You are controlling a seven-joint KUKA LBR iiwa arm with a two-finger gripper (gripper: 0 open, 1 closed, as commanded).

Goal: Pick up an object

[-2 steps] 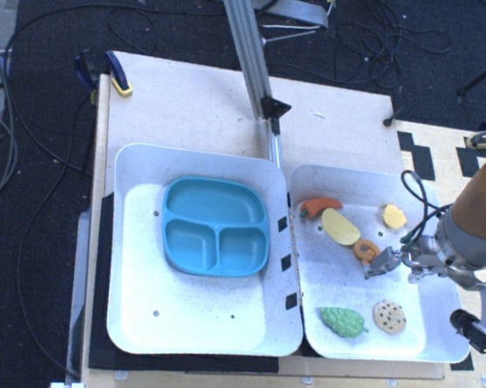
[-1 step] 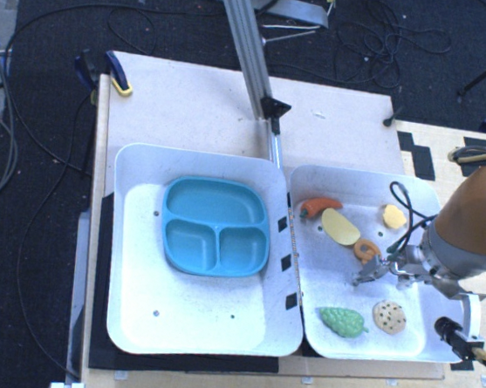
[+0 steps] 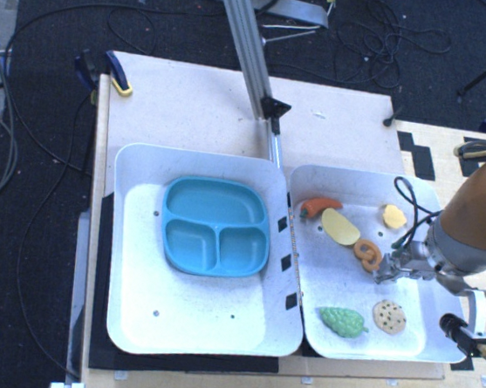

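A: Where was the gripper (image 3: 385, 269)?

B: Right of centre, low in the right bin (image 3: 315, 178), just beside the pretzel (image 3: 367, 253). I couldn't tell its state.

A: How would the pretzel handle?

B: Probably light, stiff and slick; a pinch across one loop looked best, lest it skid.

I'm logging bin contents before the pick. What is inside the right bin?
The right bin holds an orange-red piece, two yellow pieces, a pretzel, a cookie and a green leafy item. The arm covers its right side.
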